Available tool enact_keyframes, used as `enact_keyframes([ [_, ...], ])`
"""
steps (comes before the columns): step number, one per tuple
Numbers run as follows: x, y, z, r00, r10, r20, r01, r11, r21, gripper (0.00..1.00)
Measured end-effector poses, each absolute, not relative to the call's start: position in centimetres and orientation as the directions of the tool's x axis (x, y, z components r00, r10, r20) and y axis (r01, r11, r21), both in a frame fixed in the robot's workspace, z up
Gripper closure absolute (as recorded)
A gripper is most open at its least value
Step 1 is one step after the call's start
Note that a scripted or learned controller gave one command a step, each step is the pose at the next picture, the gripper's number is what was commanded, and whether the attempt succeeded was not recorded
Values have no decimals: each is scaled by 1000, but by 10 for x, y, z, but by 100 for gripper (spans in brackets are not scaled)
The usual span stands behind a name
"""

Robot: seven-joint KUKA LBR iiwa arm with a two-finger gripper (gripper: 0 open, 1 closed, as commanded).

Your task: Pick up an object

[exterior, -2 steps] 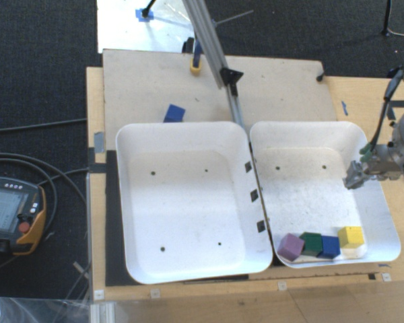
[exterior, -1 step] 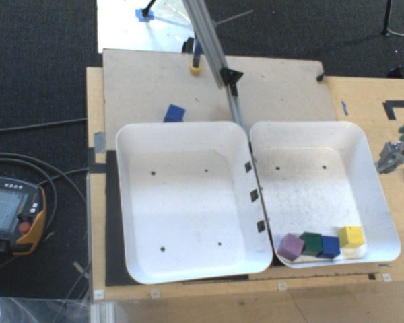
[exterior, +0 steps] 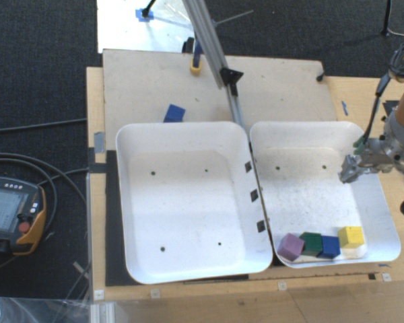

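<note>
Camera view: blocks (exterior: 321,243) well below end effector (exterior: 348,172)

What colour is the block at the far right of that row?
Yellow, seen clearly in the camera view, at the right bin's near edge.

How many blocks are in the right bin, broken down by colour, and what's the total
Purple block: 1
Green block: 1
Blue block: 1
Yellow block: 1
Total: 4, all clustered along the near edge of the right bin.
</note>
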State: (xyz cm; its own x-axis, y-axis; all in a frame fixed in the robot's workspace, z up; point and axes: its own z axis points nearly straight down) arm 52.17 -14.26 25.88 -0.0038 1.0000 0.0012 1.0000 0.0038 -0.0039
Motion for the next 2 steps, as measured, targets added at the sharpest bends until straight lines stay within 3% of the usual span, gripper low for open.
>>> enact_keyframes([
  [2, 513, -62, 238, -8, 1000, 2, 1000, 8, 0, 100],
])
